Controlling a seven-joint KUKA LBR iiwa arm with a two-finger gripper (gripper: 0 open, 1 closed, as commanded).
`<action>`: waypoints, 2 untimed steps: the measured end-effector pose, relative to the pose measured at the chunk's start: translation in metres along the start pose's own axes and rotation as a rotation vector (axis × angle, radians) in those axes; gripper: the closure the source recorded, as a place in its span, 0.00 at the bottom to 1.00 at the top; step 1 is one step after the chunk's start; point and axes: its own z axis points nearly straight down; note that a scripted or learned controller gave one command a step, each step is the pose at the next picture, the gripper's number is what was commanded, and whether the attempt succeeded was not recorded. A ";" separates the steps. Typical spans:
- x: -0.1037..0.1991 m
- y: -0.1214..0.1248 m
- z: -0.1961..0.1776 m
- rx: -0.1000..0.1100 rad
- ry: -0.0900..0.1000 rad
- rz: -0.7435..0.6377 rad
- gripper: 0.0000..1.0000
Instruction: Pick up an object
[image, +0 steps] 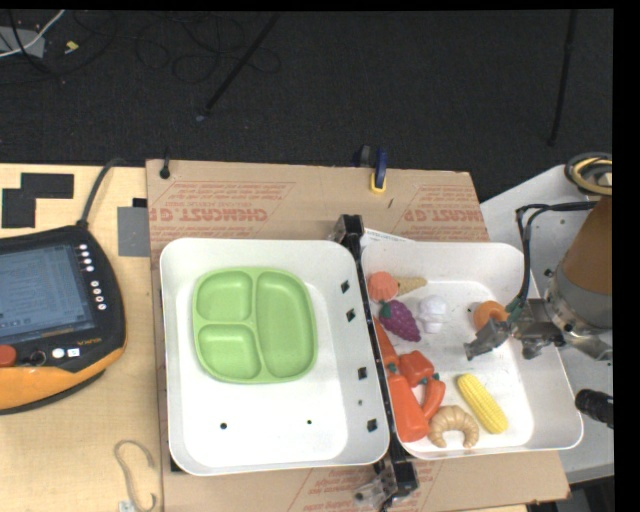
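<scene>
The right white bin (545, 425) holds several toy foods: an ice cream cone (392, 286), purple grapes (400, 320), a small white piece (432, 314), an orange fruit (489, 312), a red pepper (415, 368), a carrot (405, 405), a yellow corn cob (481, 402) and a croissant (455, 425). My gripper (487, 343) hangs low over the right half of this bin, just below the orange fruit and above the corn. Nothing visibly sits in its grasp. The grey arm with its orange band (590, 262) comes in from the right.
The left white bin (200, 420) holds a green divided plate (255, 326). A black divider (362, 340) separates the bins. A teach pendant (55, 310) lies on the bench at far left. Cables run along the right bin's far right corner (535, 215).
</scene>
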 end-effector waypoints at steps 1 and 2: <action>0.000 0.003 -0.007 -0.014 -0.003 -0.002 0.00; 0.009 -0.004 0.043 -0.009 0.000 -0.005 0.00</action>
